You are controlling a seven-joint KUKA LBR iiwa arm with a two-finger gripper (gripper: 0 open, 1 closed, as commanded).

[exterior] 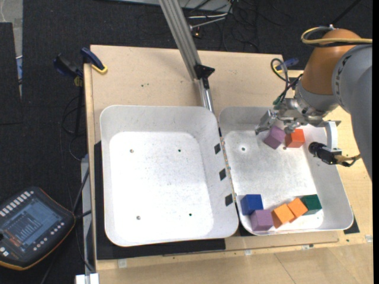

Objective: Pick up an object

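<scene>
Grey two-finger gripper [283, 123] over the right shallow white bin [331, 176], far end; pale purple cube [274, 138] just beneath its fingers, small orange-red cube [295, 138] alongside; whether the fingers are closed, cannot tell

We find no text, label, brand, number or sign that can be read here. The handheld control pendant [26, 226] at the lower left has a lit screen with rows of coloured marks on it, but they are too small and blurred for us to make out any letters or figures. The small dark patches along the inner edge of the left bin [220, 158] could be stickers or clips; we see nothing written on them. The coloured blocks [278, 210] in the right bin show plain faces to us.
</scene>
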